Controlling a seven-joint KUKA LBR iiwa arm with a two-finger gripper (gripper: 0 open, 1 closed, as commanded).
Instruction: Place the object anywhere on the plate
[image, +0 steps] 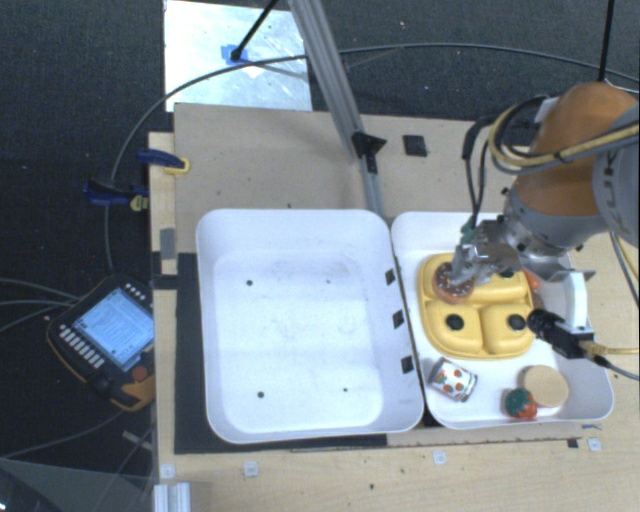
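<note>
Seemingly small, light and rigid: round brown object (457, 290) resting on yellow plate (500, 335), directly beneath pincer (466, 262). Best pinched across its rim. Cannot tell pincer's state.

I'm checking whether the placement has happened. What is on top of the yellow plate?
The gripper hangs over the yellow plate's upper-left compartment, above a round brownish object. The gripper covers part of that compartment.
</note>
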